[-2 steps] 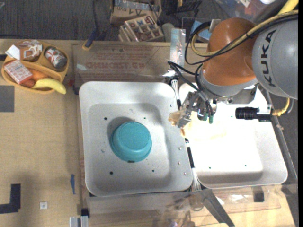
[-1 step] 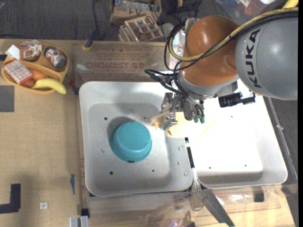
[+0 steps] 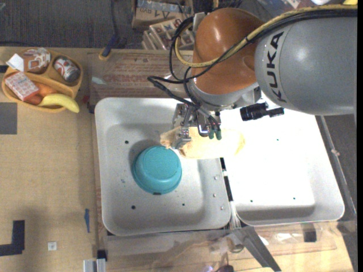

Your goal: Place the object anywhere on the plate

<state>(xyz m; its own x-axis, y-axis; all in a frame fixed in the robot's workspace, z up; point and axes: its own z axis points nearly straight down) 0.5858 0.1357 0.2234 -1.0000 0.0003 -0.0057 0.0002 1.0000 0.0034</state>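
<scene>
A round teal plate (image 3: 157, 169) lies in the left white bin (image 3: 113, 203), a little left of the bin's middle. A pale yellow, flat, soft-looking object (image 3: 218, 146) with a tan left end hangs just up and right of the plate, stretching across the divide between the two bins. My gripper (image 3: 186, 139) comes down from the orange band of the arm and is shut on the object's left part. The object's tan tip nearly meets the plate's upper right rim. The arm's wrist hides the far side of the object.
The right white bin (image 3: 283, 174) lies under the big grey arm link. On the wooden bench at the far left stands an orange tray (image 3: 17, 92) with a banana (image 3: 59, 101) and other toy food. Boxes and cables sit beyond the bench's back edge.
</scene>
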